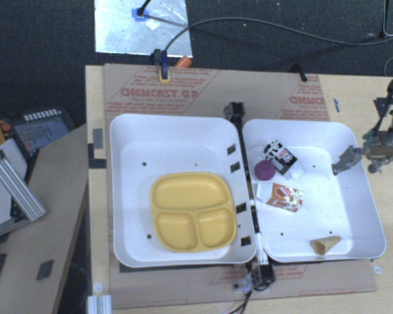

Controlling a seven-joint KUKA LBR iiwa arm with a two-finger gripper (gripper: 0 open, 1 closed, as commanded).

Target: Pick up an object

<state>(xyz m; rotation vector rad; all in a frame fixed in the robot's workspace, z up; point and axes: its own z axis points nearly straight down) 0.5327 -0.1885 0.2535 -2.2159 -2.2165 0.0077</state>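
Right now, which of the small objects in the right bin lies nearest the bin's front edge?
The tan cone-shaped piece, at the right bin's front right corner; the other objects cluster near its left side.

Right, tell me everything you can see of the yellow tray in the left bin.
The yellow tray looks like matte plastic, a rounded rectangle with three compartments: one long section along the far side and two smaller ones nearer the camera. It lies flat and right side up on the floor of the left bin, toward its near right corner. Nothing rests in it.
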